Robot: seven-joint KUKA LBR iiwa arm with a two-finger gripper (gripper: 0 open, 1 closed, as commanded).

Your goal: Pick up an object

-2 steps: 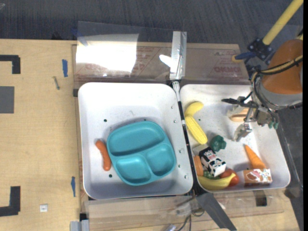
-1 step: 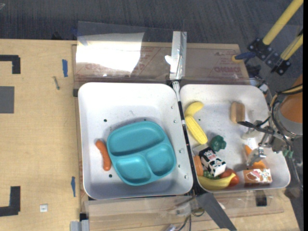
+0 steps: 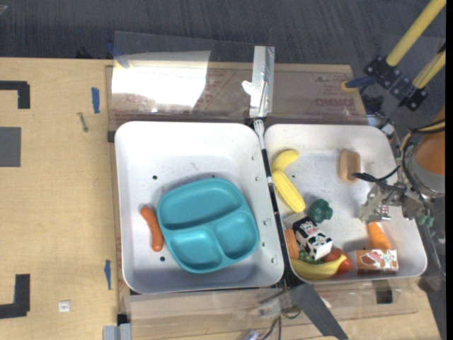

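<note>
The pincer [image 3: 379, 205] was seen low over the right bin [image 3: 322, 137], near its right wall, just above an orange carrot [image 3: 379, 234]; whether it was released or clenched could not be told. A juice carton [image 3: 376, 260] lay below the carrot. A teal divided plate [image 3: 207, 223] was set in the left bin [image 3: 184, 147].

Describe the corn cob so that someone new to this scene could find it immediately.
Look in the right bin, along its left wall beside the divider. The corn cob lies there, just below a small banana. Unlike the smooth banana, it is straight and covered in rows of kernels.
</note>
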